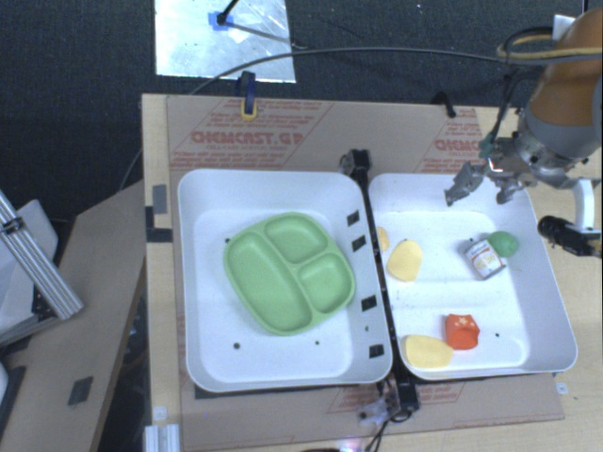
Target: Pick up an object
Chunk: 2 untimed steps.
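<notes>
Lying below open hand (484, 187): can (484, 258).

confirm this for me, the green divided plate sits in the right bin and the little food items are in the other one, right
Not quite: the camera view shows the green divided plate in the left bin. The little food items, such as the yellow piece and the red piece, are in the other one, the right bin.

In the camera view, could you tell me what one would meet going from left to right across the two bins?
Green divided plate in the left bin → upper yellow piece → red object → small can → green object, all four in the right bin. The lower yellow piece overlaps others in the order, so I leave it out.
</notes>
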Available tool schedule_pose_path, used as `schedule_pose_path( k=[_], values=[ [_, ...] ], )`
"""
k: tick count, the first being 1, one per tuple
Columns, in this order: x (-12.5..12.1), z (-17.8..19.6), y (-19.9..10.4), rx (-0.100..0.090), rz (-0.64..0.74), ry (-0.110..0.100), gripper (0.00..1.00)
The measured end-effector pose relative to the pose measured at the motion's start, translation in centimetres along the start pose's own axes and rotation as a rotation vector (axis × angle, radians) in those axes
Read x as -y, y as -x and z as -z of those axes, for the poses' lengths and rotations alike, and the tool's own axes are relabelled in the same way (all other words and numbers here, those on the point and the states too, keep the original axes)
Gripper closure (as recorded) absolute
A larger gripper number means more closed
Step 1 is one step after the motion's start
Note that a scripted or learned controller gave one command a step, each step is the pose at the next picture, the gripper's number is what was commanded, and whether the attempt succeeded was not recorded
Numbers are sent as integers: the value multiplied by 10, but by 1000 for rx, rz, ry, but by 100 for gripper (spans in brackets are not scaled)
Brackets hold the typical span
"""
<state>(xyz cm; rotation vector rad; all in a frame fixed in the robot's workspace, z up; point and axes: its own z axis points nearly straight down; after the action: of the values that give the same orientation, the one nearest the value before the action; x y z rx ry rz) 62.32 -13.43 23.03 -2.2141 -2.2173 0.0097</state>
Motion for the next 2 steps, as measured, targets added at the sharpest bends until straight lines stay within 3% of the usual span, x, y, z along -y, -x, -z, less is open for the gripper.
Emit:
schedule_pose_path(
  k=[1,2],
  values=[
    [-2,7,0,2,2,11,0],
    [-4,-34,-3,2,1,10,0]
  ],
)
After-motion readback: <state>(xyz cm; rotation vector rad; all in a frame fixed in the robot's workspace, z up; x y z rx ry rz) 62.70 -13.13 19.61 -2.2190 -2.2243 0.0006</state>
